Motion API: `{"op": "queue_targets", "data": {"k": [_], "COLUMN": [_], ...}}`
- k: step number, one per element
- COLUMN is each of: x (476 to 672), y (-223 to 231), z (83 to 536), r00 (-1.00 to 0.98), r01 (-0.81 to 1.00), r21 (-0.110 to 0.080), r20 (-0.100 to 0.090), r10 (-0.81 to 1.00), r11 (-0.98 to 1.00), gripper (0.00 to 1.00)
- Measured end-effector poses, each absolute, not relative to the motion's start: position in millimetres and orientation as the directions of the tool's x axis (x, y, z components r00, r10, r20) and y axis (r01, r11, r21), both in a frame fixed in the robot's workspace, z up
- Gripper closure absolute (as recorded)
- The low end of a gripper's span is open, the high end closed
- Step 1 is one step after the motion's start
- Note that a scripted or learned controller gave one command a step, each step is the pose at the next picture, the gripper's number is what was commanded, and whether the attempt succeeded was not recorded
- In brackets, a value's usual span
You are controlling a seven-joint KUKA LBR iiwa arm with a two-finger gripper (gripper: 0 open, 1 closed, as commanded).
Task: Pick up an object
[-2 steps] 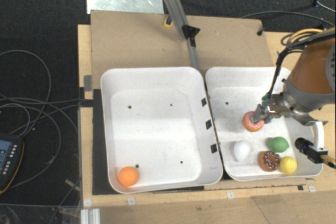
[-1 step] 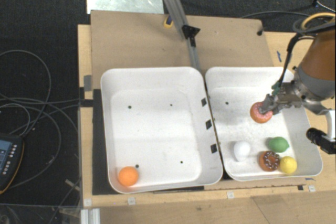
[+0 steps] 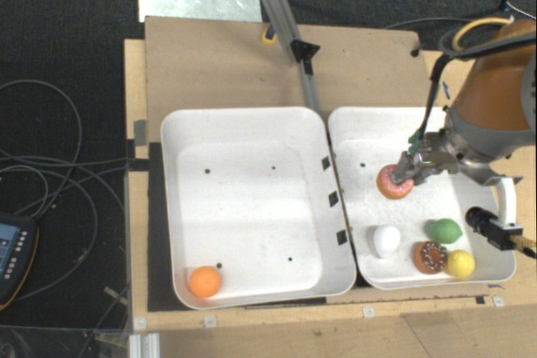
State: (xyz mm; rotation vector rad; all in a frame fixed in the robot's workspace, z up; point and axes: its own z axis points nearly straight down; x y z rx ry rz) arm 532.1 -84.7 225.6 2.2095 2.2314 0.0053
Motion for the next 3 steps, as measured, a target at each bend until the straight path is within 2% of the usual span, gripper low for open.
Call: {"op": "queue_targets", "data": {"k": [1, 2, 3], "x": [522.1, 522.2, 507.5], "y": [-25.8, 18.3, 77.8], "z": [219.4, 221.7, 223.1], "r00": [-0.011, -0.01, -0.012], "r01": [1.0, 1.0, 1.0], "r21": [0.0, 0.001, -0.001], "r20": [0.003, 0.002, 0.003], "r10": [1.0, 1.0, 1.0], "r11": [0.011, 0.01, 0.012], "gripper": [1.0, 1.0, 1.0]}}
